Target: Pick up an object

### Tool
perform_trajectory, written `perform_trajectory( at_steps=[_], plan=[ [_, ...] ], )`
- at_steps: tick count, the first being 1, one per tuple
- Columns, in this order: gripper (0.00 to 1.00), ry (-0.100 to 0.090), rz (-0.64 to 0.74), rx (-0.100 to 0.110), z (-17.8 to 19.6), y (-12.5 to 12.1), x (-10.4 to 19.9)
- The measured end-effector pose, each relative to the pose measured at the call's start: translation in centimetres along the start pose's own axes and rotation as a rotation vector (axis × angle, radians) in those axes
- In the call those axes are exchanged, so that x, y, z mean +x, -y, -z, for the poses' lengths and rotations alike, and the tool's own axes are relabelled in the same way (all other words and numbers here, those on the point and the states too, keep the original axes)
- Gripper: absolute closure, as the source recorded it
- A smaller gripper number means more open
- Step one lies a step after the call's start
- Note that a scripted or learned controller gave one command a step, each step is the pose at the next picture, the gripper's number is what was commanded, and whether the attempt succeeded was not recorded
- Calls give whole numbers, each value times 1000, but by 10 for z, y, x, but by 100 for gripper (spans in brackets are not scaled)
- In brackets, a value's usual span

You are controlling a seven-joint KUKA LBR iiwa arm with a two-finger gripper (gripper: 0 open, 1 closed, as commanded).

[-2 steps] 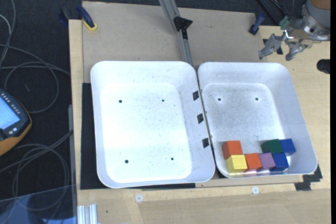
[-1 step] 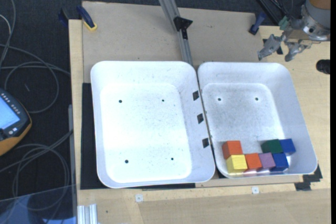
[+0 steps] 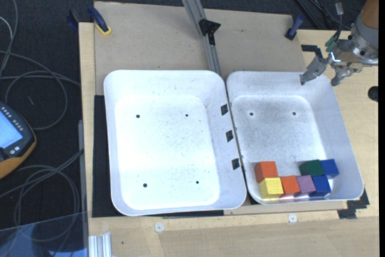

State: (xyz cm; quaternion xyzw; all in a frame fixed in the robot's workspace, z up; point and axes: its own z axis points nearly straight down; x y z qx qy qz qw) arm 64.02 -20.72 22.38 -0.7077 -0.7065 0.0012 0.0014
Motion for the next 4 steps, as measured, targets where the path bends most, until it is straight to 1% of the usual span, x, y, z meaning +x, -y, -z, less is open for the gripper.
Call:
perform_trajectory(
  at_steps=[1,2,3,4],
  plan=[
    [0,-2,3,5,-129,-26,-1],
    [0,-4,10,-7,-22,25,116],
    [0,-1,-1,5,-112,13,82],
    [0,0,5,-11,-66,-18,99]
  ],
)
